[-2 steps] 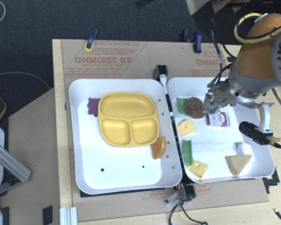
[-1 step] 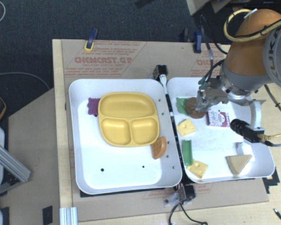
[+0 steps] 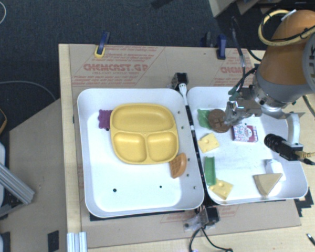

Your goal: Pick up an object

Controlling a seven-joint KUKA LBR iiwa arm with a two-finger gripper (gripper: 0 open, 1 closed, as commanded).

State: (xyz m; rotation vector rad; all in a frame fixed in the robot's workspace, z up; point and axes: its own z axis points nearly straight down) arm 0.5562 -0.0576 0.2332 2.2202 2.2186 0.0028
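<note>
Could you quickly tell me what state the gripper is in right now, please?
Gripper: over the right bin, beside the brown cookie; state cannot be told.

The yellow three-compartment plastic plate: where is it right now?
The yellow three-compartment plastic plate lies in the left white bin, toward its upper middle, with a purple item at its left edge and a brown bread-like piece at its lower right corner.

The cardboard sheet (image 3: 126, 67) on the bench read "CHEMCAST GP" in red at far left, partly repeated at far right.

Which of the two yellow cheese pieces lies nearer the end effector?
The upper cheese wedge, beside the brown round item near the end effector; the other cheese piece sits at the bin's front edge.
</note>
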